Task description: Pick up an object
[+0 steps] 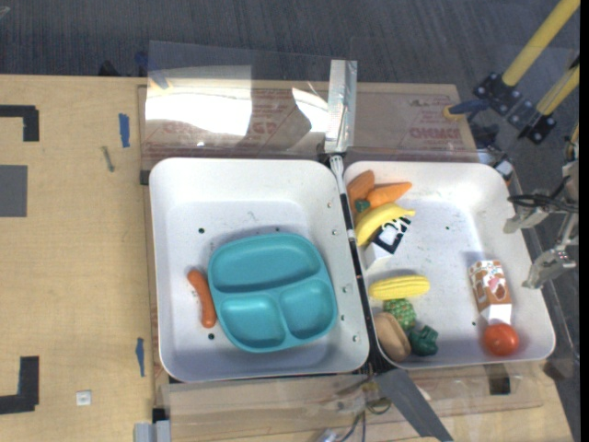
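Peeking from under a corn cob [398, 287], half-hidden broccoli [423, 338]

teal tray [271, 290], red tomato [502, 339], perhaps yellow corn [399, 287]

Carrots [377, 190]: orange, two, lay crossed at right bin's top-left corner.
Banana [382, 221]: yellow, just below carrots.
Corn [398, 287]: yellow, lay flat.
Broccoli [423, 339]: green.
Tomato [502, 339]: red, lower right.
Sausage [202, 297]: orange-red, beside teal tray.
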Available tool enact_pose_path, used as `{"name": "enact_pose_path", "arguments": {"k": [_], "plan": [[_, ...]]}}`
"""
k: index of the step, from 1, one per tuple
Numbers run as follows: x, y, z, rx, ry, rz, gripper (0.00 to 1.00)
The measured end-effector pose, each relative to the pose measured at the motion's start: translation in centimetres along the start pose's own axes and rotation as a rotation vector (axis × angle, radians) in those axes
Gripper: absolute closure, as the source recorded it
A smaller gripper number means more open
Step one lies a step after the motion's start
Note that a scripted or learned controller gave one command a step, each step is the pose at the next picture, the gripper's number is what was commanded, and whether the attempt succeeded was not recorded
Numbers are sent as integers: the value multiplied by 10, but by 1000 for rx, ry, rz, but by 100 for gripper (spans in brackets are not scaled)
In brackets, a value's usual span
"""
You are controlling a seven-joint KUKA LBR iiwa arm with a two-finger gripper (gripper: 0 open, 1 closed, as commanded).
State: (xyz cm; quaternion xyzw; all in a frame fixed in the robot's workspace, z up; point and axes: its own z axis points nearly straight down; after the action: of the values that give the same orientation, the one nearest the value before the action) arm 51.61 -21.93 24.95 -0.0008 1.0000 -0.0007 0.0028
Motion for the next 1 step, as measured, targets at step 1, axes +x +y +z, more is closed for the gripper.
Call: {"name": "enact_pose_path", "arguments": {"k": [1], "plan": [[21,-3,107,-5,11,-66,0]]}}
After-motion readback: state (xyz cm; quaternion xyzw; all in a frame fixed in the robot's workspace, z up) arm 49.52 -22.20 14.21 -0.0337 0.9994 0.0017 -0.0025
